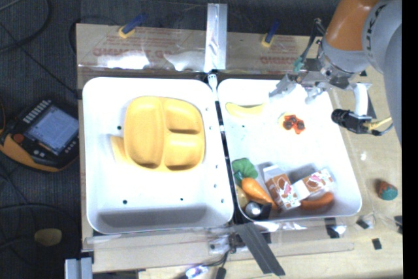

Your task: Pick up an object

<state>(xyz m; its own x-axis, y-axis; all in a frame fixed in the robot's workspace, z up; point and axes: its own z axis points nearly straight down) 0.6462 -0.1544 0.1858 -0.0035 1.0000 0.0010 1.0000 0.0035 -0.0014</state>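
white right bin (339, 140) is our landmark: we see the claw (297, 88) hovering released and empty above its far edge, so next we must descend onto the small red-orange object (293, 122) just below.

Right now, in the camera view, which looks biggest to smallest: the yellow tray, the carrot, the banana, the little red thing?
1. yellow tray
2. banana and carrot: look alike in size, so unranked
3. little red thing

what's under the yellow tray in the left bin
A paler yellow piece pokes out from beneath the yellow divided tray at its left edge. The tray covers the rest, so its shape cannot be told.
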